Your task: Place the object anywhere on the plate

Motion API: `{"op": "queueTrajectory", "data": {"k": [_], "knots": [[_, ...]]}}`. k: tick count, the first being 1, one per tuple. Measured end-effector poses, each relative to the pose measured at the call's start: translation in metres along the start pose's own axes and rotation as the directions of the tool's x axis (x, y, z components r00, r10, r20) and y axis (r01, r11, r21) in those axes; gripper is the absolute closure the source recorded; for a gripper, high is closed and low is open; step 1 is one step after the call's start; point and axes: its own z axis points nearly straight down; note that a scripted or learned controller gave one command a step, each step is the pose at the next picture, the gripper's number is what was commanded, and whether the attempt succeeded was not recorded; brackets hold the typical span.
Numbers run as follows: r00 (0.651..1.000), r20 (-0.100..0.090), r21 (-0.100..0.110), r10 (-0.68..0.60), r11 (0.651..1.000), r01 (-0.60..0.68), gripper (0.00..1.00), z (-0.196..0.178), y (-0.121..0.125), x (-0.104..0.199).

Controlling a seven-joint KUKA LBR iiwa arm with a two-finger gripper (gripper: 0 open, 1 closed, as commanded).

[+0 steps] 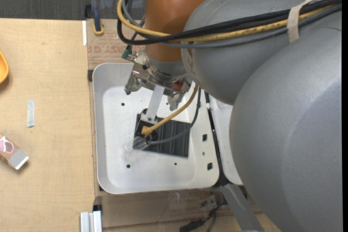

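Note:
My gripper (155,88) hangs under the orange wrist band, low over the back half of the left white bin (109,117). The grey arm hides most of the right bin and much of the left one. A small pale, see-through thing (138,144) lies on the left bin's floor, in front of the gripper and apart from it; what it is cannot be made out. An orange rim (2,69) shows at the far left edge of the wooden bench.
On the wooden bench (49,62) left of the bins lie a small grey strip (30,114) and a pink and white packet (12,152). A blue clamp (97,18) stands behind the left bin's back corner.

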Motion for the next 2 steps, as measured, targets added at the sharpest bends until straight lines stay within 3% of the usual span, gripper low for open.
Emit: {"op": "queueTrajectory", "data": {"k": [1,2], "knots": [[0.878,0.003,0.003,0.478,0.878,-0.478,0.00,0.140,-0.060,-0.027],[0.996,-0.001,-0.001,-0.088,0.996,0.088,0.00,0.012,-0.066,-0.029]]}}
